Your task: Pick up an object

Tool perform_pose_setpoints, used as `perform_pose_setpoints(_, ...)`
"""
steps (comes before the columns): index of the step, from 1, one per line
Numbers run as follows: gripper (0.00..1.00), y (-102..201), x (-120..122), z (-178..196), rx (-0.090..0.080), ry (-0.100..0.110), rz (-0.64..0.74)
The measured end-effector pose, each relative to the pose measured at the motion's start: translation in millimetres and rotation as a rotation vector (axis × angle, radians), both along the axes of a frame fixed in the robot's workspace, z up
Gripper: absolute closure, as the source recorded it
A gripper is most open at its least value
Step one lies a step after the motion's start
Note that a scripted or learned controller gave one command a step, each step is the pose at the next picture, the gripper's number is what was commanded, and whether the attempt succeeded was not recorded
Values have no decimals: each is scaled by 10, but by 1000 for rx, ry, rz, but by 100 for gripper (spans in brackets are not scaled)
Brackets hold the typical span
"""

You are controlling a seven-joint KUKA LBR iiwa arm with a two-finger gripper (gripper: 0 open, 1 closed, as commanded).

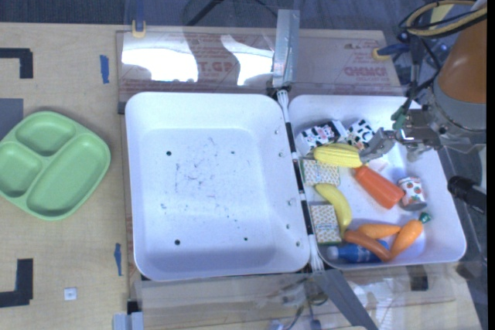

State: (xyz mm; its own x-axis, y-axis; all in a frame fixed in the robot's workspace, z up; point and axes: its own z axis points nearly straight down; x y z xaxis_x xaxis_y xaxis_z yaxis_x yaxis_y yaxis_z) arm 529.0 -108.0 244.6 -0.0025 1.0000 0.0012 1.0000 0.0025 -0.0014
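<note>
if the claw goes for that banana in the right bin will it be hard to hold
Probably somewhat. The banana looks smooth and curved, so it may slip or pivot. It looks like light, stiff toy plastic. It lies flat among other toys in the right bin, so rolling seems unlikely.

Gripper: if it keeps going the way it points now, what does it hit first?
Probably the yellow corn cob. The gripper points left and down toward it, though height above the right bin is unclear.

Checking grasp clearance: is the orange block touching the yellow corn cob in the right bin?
Apart. The camera view shows white bin floor between the orange block and the yellow corn cob.
</note>
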Motion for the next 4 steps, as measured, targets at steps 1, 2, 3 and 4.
perform_pose_setpoints(1, 0, -266, -1, -935, 0, -1, 193)
perform_pose_setpoints(2, 0, -502, 533, -1443, -2, -4, 327)
perform_pose_setpoints(3, 0, -163, 923, -1546, -8, -10, 509)
perform_pose_setpoints(4, 100, -170, 952, -1397, -11, -20, 508)
